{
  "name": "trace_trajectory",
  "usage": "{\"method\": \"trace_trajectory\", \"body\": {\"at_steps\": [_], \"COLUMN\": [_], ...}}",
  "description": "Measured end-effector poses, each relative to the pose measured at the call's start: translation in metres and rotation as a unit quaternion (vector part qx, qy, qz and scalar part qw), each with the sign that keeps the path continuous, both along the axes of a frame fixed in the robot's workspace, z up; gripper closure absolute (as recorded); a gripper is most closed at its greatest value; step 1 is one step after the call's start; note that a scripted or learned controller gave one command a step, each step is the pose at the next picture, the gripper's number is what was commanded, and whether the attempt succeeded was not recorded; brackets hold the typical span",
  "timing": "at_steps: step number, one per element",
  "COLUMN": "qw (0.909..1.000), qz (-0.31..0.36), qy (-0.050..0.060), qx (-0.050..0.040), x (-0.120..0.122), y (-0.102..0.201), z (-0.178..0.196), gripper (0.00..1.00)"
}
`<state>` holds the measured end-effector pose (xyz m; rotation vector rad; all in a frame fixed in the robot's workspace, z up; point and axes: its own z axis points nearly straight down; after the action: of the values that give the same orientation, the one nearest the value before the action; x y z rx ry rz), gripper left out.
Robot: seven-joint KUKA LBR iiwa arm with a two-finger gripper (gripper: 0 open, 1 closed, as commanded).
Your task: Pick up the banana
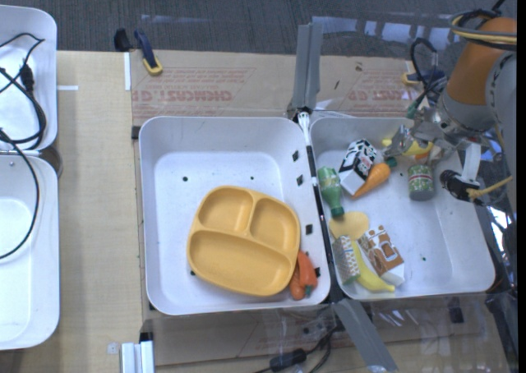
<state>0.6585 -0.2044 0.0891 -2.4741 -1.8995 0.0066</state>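
The banana (375, 281) is yellow and lies near the front edge of the right bin (460, 236), between a striped packet (345, 258) and a brown-and-white box (384, 253). My gripper (410, 144) hangs over the back of the right bin, far behind the banana. It sits close to a small yellow item (421, 150) and above a green can (421, 183). Nothing of the banana is near it.
In the right bin also lie a green bottle (330, 191), a carrot (375, 176), a black-and-white carton (357, 158) and a flat yellow piece (356, 223). The left bin (164, 199) holds a yellow divided plate (244, 240) and an orange vegetable (302, 274).
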Motion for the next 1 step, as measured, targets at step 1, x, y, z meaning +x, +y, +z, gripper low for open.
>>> {"method": "trace_trajectory", "body": {"at_steps": [1], "qw": [0.9999], "qz": [0.009], "qy": [-0.006], "qx": [-0.0037], "x": [0.0014], "y": [-0.0033], "z": [0.0151], "gripper": [0.0]}}
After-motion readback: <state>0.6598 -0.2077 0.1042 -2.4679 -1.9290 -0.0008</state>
